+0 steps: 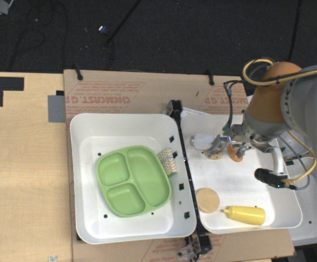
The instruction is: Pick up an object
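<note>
Grey tool (pixel 224 148) low in right bin (pixel 289 217), over small orange item (pixel 235 155) (fingers' spread unclear, can't tell); yellow bottle (pixel 246 214), tan disc (pixel 207 200) nearby.

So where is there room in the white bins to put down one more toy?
The left white bin has bare floor left of the green divided plastic plate. The right white bin has bare floor between the gripper above and the tan round disc and yellow plastic bottle below. Around the gripper it is crowded.
</note>
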Robot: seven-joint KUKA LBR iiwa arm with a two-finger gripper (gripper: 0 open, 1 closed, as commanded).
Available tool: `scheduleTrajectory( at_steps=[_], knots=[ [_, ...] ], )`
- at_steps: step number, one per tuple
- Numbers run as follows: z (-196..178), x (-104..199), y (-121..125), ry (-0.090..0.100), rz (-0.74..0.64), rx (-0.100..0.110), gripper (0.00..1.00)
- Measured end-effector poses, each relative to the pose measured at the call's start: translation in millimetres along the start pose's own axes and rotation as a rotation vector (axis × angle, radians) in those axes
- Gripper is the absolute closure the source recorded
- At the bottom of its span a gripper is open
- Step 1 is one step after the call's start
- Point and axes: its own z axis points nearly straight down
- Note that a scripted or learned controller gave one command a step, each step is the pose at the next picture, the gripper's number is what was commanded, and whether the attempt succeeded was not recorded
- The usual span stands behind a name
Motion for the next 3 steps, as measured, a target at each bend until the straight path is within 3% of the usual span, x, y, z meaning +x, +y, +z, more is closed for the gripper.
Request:
scheduleTrajectory(
  at_steps=[1, 2, 3],
  knots=[
    [21.9, -0.4, 1.4, -0.004, 0.001, -0.008, 0.00],
    [9.3, -1.7, 2.4, -0.005, 0.003, -0.012, 1.00],
    [-42.3, -6.1, -7.2, -0.001, 0.003, -0.008, 1.00]
  ],
)
